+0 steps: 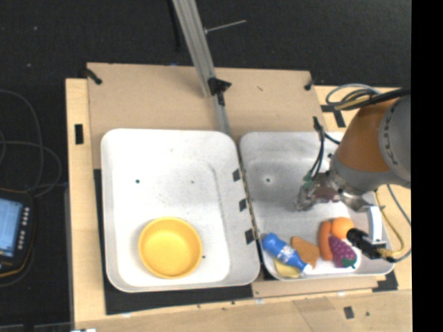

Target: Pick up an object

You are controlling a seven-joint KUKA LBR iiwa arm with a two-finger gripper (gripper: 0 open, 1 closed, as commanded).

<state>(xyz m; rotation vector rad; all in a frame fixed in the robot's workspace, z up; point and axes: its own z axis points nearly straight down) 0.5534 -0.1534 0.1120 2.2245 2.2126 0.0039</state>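
No legible text, label, brand, number or sign appears on any surface. The blue bottle (282,252) in the right bin (277,158) carries a pale label patch, too small and blurred to read. The handheld screen (10,228) at the left edge glows blue, but no characters on it can be resolved.

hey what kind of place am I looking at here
Most likely a robotics lab bench for grasping trials: a grey and orange arm reaches over two white bins, toy food lies in the right one, and a control pendant sits beside the bench.
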